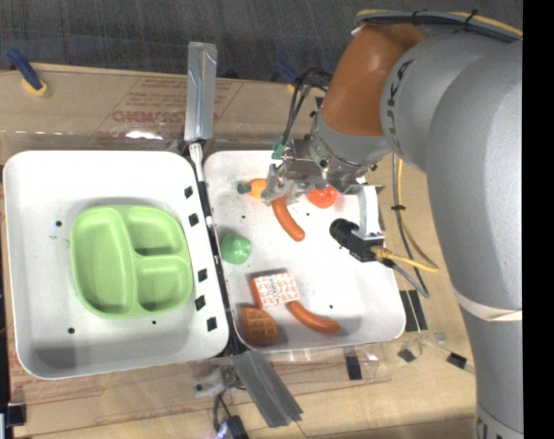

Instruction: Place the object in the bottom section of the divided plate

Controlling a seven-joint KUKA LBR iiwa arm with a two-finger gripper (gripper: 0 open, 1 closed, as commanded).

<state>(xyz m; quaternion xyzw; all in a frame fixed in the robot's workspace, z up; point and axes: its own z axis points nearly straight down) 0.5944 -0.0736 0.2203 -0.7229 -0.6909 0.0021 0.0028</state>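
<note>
From above, the gripper (300, 186) hung over the right bin (378, 291), near a sausage (289, 219) and a red tomato (324, 197); its state could not be told. The pick step seemed underway; next, a lift toward the glossy green plate (131, 259), whose smooth moulded sections lay in the left bin (39, 337).

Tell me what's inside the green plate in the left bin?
The green plate has three sections, and no food lies in any of them. All three show their bare green floors; nothing covers them. The toy food sits in the right bin.
</note>
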